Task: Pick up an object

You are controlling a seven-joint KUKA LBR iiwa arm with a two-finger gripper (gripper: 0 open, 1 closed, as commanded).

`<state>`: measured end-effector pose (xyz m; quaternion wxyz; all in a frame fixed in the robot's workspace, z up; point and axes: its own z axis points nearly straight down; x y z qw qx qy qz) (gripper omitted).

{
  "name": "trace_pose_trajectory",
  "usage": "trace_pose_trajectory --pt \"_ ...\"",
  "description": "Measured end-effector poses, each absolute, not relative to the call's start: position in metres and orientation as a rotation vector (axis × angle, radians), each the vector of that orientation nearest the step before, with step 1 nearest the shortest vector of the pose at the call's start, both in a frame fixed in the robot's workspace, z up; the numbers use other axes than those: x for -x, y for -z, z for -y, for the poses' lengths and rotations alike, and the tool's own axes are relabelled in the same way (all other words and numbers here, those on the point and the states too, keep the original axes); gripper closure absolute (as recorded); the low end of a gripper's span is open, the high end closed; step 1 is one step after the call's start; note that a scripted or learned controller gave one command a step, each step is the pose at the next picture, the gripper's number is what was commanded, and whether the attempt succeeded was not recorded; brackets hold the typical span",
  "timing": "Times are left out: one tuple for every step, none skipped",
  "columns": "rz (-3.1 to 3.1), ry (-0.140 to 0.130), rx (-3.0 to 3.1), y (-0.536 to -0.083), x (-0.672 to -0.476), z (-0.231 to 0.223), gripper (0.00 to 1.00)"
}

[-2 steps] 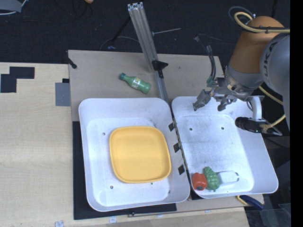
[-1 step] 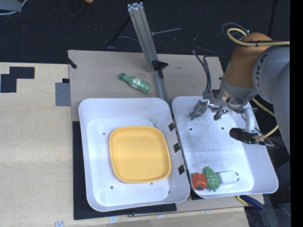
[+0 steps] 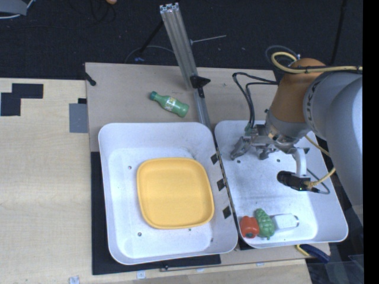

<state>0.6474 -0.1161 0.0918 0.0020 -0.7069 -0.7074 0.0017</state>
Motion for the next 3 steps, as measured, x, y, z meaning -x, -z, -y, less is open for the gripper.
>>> trace_pose_trajectory --pt "2.220 -0.001 2.223 -0.105 -0.649 0.117 1.00" --pt "2.223 0.005 2.226 -0.168 -0.648 0.120 1.00" --pt "2.222 0.003 2.225 -0.220 -0.648 0.121 1.00"
